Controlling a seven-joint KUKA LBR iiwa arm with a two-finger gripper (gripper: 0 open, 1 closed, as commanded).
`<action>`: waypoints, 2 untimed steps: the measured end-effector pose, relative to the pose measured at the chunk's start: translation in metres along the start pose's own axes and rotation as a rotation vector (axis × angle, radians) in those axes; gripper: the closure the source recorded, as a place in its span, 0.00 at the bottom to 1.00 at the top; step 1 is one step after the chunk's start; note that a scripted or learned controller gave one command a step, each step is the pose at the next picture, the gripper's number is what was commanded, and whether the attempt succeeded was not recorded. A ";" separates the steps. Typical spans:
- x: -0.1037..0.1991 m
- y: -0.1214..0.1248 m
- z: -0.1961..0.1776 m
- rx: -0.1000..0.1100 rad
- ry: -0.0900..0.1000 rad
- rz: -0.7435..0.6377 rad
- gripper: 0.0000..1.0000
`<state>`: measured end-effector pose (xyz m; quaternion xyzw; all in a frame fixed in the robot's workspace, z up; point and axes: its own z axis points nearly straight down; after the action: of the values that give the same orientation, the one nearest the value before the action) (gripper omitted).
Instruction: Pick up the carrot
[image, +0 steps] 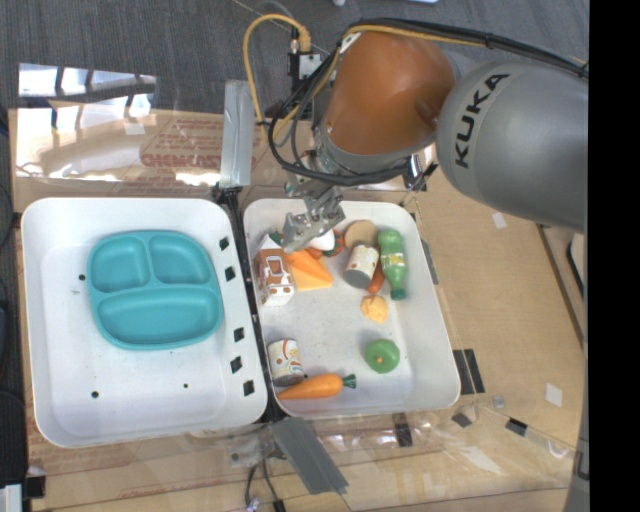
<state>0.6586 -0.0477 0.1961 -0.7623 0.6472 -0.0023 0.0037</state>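
I see 2 white bins side by side. The left bin (50, 330) holds a teal plate (153, 288) with 3 parts. The right bin (432, 340) holds all the toy food.

The carrot (314, 387) lies flat at the near edge of the right bin. Its green top points to the right. Just beside its left end stands a small can (284, 359). A green apple (381, 355) sits a little way off to the right.

The gripper (309, 228) hangs at the far end of the right bin, well apart from the carrot. It is over a crowd of things: a small carton (274, 275), an orange wedge (309, 271), a tin can (361, 265) and a green bottle (391, 262). I cannot tell if its fingers are wide or narrow from here, and I see nothing held between them.

So I think the job has not really started. The arm is in the wrong spot and the carrot lies untouched.

For the next move, I would bring the gripper toward the near edge of the bin, over the middle of the carrot. I would turn the fingers so they close across the thin way, not along it. The bin wall and the small can are close by, so I would go down slowly and keep clear of both.
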 end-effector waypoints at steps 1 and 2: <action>0.025 0.005 0.003 -0.004 0.000 -0.005 1.00; 0.068 0.012 -0.019 -0.005 -0.001 -0.191 1.00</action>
<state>0.6573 -0.1170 0.2151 -0.8205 0.5716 -0.0004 0.0019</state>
